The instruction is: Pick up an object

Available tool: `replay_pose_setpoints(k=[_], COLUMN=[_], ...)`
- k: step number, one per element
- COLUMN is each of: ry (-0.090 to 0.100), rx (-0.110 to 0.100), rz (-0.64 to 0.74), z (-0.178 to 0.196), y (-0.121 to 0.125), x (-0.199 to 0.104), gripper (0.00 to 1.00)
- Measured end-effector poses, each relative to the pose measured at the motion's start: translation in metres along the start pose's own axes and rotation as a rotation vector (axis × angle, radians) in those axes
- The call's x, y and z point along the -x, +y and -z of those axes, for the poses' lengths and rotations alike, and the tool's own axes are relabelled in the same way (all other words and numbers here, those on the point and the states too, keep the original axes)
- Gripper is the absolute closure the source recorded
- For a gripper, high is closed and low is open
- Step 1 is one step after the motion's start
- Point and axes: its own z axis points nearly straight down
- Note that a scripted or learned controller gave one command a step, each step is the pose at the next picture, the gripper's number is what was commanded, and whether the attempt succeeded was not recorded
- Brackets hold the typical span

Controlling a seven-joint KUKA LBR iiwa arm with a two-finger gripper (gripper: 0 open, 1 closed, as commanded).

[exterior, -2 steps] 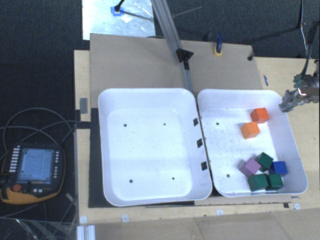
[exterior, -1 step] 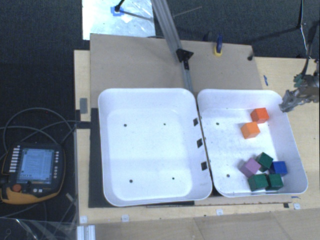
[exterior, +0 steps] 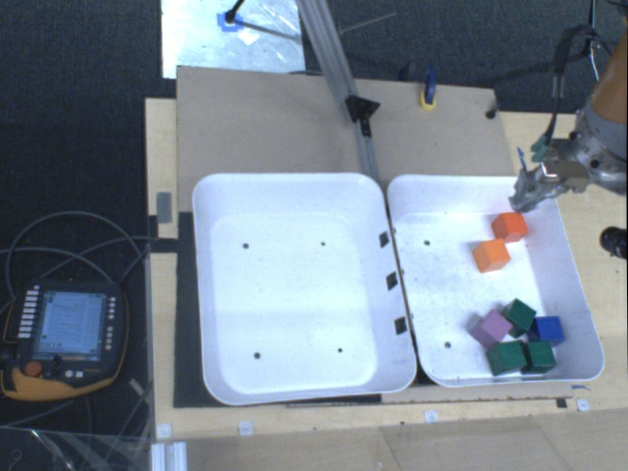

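Note:
The right bin (exterior: pixel 432 204) holds two orange blocks, one (exterior: pixel 509 227) near its far right side and one (exterior: pixel 491 255) just below it. A cluster sits in its near right corner: a purple block (exterior: pixel 492 328), a blue block (exterior: pixel 548 329) and three green blocks (exterior: pixel 519 315) (exterior: pixel 505 358) (exterior: pixel 539 357). My gripper (exterior: pixel 527 195) hangs over the bin's far right edge, just above and to the right of the upper orange block. Nothing shows between its fingers.
The left bin (exterior: pixel 211 214) lies beside the right one, with a dividing rim (exterior: pixel 394 281) between them. A metal pole (exterior: pixel 329 37) slants in from the top. A teach pendant (exterior: pixel 64 337) with cables rests on the floor at the left.

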Motion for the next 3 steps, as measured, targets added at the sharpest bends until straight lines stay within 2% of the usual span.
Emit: replay_pose_setpoints(k=[1, 3], ry=[0.001, 0.001], rx=[-0.001, -0.002], rz=[-0.001, -0.001], z=[-0.010, -0.047], y=[0.000, 0.018], x=[-0.052, -0.146], gripper=[1.00, 1.00])
